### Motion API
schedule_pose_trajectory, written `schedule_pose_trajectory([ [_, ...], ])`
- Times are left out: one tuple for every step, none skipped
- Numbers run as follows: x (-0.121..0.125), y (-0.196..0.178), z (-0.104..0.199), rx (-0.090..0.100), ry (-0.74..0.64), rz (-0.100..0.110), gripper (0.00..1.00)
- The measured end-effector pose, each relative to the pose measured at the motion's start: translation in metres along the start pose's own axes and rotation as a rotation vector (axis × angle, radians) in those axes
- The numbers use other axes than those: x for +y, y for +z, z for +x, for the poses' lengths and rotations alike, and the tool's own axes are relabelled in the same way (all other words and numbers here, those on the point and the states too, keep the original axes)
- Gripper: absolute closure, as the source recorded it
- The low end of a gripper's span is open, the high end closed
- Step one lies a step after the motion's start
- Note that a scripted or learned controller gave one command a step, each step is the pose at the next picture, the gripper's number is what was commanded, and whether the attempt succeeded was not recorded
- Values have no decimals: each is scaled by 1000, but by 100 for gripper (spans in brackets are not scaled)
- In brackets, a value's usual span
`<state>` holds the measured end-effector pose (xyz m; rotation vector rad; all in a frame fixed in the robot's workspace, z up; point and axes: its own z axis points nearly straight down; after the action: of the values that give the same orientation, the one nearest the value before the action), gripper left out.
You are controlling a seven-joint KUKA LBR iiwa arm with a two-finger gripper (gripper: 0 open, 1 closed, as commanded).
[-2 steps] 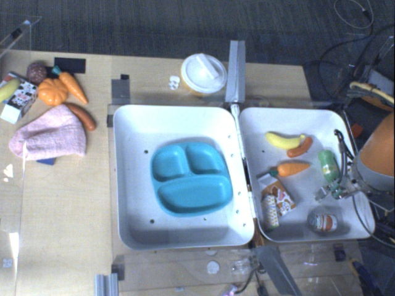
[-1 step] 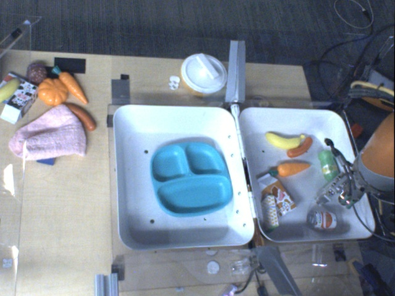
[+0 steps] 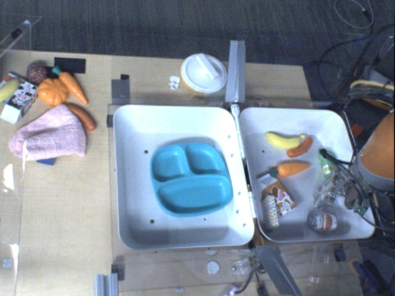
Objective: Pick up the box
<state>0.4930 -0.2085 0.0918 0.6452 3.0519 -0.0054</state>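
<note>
I see the arm (image 3: 378,153) coming in from the right, its orange band hanging over the right edge of the right bin (image 3: 345,123). The gripper (image 3: 338,187) sits low over that bin's right side, in a tangle of cables and metal parts — I cannot tell its state, or whether it has anything. The box (image 3: 276,203), a small printed carton, lies in the lower left part of the right bin, well apart from the gripper, just below a toy carrot (image 3: 291,169). Above the carrot rest a banana (image 3: 282,140) and a sausage (image 3: 300,146), touching each other. A can (image 3: 322,221) lies near the bin's lower right corner, close under the gripper. In the left bin (image 3: 133,184) there is a blue divided tray (image 3: 191,177), roughly in the middle. On the table (image 3: 62,214) to the left I see a pink cloth (image 3: 49,135), a small pumpkin (image 3: 52,91) and another carrot (image 3: 74,86) — and behind the bins, a white lidded cup (image 3: 203,73).
</note>
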Motion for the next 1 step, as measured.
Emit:
schedule_pose_trajectory([
  [1, 0, 0, -1, -230, -1, 100],
])
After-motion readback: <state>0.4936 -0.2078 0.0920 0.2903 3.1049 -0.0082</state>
